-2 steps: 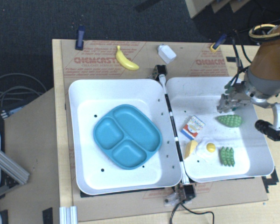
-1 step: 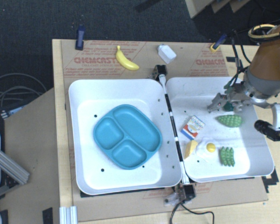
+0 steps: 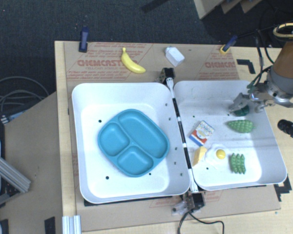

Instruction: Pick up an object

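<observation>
At the near edge of the right bin lie a green ridged toy, a fried-egg toy and a yellow piece; a little farther sits a small carton, then a light-green bumpy piece. Just beyond it the gripper hangs low with something dark green at its tips; whether the fingers grip it cannot be told. This looks like the grasp step; next would be a straight lift. The left bin holds a blue tray.

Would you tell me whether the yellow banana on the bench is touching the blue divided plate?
Apart. The camera view shows the banana lying on the cardboard bench behind the left bin, while the blue plate sits inside that bin, with the bin's rim between them.
</observation>
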`<state>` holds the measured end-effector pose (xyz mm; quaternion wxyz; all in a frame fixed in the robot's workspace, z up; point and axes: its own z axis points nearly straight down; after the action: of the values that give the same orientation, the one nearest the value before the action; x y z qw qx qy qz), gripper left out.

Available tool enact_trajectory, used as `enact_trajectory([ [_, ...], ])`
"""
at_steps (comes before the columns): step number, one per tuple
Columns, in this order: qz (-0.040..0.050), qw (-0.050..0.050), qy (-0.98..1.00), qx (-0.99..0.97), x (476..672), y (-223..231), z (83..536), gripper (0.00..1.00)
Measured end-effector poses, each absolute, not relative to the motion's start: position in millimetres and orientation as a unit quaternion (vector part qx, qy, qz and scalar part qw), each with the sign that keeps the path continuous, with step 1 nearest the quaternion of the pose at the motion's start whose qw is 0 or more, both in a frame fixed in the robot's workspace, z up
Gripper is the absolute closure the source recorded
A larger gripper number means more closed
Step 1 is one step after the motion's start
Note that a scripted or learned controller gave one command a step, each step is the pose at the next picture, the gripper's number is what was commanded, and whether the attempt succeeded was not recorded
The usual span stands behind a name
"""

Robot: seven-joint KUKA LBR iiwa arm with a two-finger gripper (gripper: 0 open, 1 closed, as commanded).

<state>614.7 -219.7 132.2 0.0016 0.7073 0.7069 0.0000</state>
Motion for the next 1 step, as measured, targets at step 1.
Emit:
enact_trajectory([
  [1,0.0032,-0.003,0.709,0.705,640.3,-216.4,84.3,0.00],
])
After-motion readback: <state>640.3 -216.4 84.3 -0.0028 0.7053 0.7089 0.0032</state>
